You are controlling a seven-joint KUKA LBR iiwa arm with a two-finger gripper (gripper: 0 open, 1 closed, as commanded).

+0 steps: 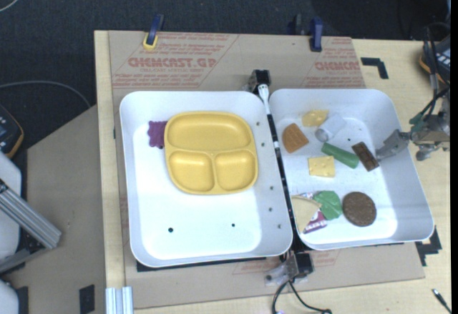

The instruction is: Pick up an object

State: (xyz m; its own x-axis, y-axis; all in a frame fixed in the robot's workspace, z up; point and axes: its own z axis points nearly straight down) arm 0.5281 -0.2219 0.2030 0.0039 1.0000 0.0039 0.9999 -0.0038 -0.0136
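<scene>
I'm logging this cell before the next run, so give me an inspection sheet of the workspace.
Surface: brown board bearing the left bin and right bin, side by side.
Job's things: in the right bin, a round brown cookie, yellow square, green stick, dark brown bar, tan piece and pale yellow piece.
Clutter: yellow divided tray in the left bin, with a purple piece at its left edge.
Grippers: gripper at the right bin's right wall; fingers unclear.
Cables: wires below the bins; a thin cable on the floor at left.
Surroundings: dark floor, clamps on the board's far edge.
</scene>
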